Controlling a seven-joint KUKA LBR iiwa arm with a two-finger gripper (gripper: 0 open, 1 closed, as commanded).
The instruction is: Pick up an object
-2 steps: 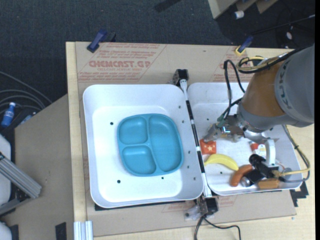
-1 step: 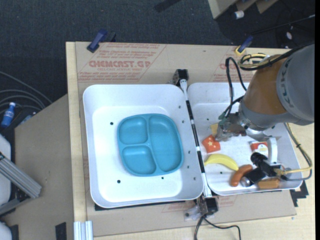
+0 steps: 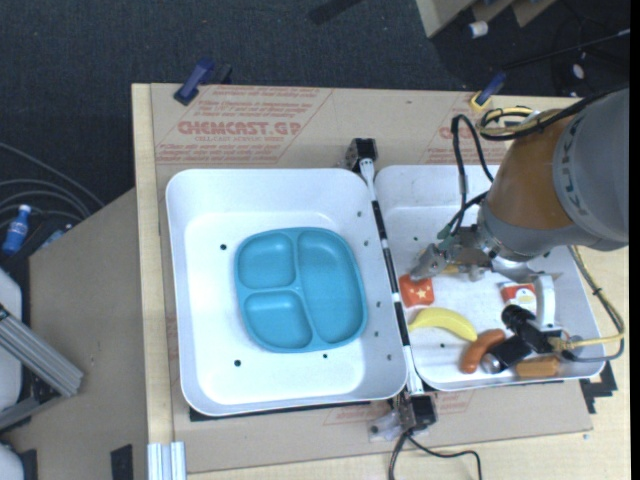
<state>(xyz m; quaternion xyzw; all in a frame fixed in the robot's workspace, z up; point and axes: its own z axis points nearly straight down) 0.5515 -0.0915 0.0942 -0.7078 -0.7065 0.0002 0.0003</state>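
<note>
Nothing is lifted yet: my gripper (image 3: 437,259) hangs over the red packet (image 3: 417,291); whether it's open, I cannot tell.

Divided plate (image 3: 300,289) in left bin (image 3: 190,208), banana (image 3: 445,320), sausage (image 3: 482,349), carton (image 3: 417,291) in right bin (image 3: 410,193)

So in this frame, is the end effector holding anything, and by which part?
It cannot be told. The end effector sits low in the right bin, just above the red packet, but nothing is visibly caught in it.
</note>
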